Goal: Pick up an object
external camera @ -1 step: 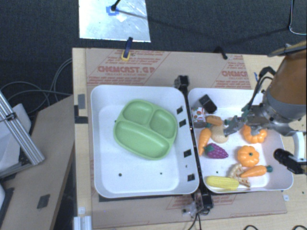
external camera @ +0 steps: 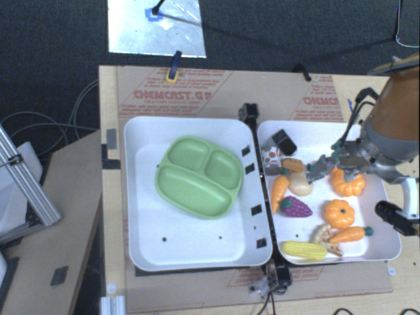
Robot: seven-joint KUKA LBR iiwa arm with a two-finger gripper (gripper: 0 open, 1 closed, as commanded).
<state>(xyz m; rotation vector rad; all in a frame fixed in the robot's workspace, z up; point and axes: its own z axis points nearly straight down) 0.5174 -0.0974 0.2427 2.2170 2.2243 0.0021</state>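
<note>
The green divided plate looks smooth matt plastic, the white bins glossy, the bench printed cardboard.

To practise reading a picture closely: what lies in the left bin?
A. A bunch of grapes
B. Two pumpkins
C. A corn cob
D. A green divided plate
D. The green divided plate lies alone in the left bin; the toy foods sit in the right bin.

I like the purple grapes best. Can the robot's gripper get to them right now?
Probably yes. The gripper hovers close above the grapes, whose top is uncovered, though a carrot lies close beside them.
</note>
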